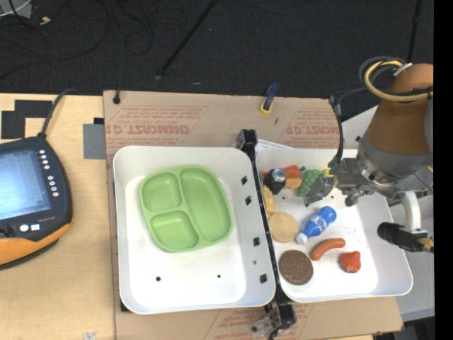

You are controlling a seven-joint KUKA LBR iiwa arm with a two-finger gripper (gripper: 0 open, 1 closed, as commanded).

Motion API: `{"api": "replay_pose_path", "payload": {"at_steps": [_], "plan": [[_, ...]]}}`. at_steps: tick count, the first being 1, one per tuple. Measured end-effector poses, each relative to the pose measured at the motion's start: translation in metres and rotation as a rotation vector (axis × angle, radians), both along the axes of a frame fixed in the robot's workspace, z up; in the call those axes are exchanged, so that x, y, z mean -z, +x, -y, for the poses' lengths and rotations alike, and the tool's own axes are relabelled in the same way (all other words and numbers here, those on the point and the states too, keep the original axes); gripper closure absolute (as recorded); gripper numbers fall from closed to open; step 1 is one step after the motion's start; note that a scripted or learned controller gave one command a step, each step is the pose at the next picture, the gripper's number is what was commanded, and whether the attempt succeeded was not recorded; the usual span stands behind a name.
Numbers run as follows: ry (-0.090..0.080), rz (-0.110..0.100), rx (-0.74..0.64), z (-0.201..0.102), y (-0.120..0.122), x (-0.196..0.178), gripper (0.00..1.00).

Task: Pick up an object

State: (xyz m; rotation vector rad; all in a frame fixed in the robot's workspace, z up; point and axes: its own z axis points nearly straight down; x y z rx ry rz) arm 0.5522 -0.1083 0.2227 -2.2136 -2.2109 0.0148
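I can't tell the gripper's [327,184] state above the right bin's [396,282] far edge; I judge the blue bottle [316,224] mid-bin light, stiff and slick, best pinched across its body, not its cap.

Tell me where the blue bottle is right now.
The blue bottle lies in the right bin near its middle, tilted, between the tan round cookie on its left and the sausage just below it.
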Motion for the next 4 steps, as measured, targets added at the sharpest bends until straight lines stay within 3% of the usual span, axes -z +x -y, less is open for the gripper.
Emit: {"api": "replay_pose_path", "payload": {"at_steps": [1,3,4], "plan": [[-0.001,0.012,-0.002,0.000,0.002,-0.007,0.00],[-0.001,0.008,-0.002,0.008,0.004,0.092,0.00],[-0.007,0.035,0.002,0.011,0.011,0.113,0.00]]}}
